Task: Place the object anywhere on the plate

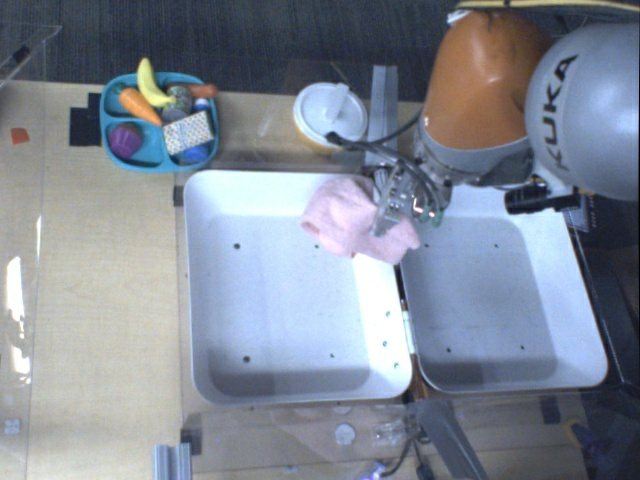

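Gripper (392, 208) pinching pink cloth (350, 223) over left bin's (215, 268) back right corner. Best lifted clear of the rim before carrying toward the plate (160, 123), keeping hold firm against slipping.

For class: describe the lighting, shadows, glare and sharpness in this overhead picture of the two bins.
Camera view: even, soft overhead light; faint shadows along the near walls of the left bin and right bin; pale reflections streak the bench at left; the pink cloth and gripper look slightly soft; the blue tray is small, its contents coarse.
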You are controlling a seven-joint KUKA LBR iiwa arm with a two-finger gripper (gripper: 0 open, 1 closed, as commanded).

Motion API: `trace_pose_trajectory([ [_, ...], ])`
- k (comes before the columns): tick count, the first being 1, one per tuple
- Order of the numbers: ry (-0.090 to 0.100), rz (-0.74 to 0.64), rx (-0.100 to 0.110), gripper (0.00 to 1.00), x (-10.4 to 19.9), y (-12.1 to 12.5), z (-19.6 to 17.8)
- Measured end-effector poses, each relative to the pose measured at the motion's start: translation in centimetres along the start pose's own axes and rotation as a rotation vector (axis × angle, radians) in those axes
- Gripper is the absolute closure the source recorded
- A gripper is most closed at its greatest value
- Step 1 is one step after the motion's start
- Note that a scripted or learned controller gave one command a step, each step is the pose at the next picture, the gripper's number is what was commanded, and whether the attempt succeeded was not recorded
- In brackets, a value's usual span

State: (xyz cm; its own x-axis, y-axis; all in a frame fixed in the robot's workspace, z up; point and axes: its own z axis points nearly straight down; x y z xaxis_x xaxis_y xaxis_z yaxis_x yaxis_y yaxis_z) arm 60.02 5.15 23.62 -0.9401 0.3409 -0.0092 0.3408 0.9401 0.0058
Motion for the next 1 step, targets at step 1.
trace_pose_trajectory([
  [1,0.001,-0.351,-0.002,1.00,3.51,4.97,-0.13],
])
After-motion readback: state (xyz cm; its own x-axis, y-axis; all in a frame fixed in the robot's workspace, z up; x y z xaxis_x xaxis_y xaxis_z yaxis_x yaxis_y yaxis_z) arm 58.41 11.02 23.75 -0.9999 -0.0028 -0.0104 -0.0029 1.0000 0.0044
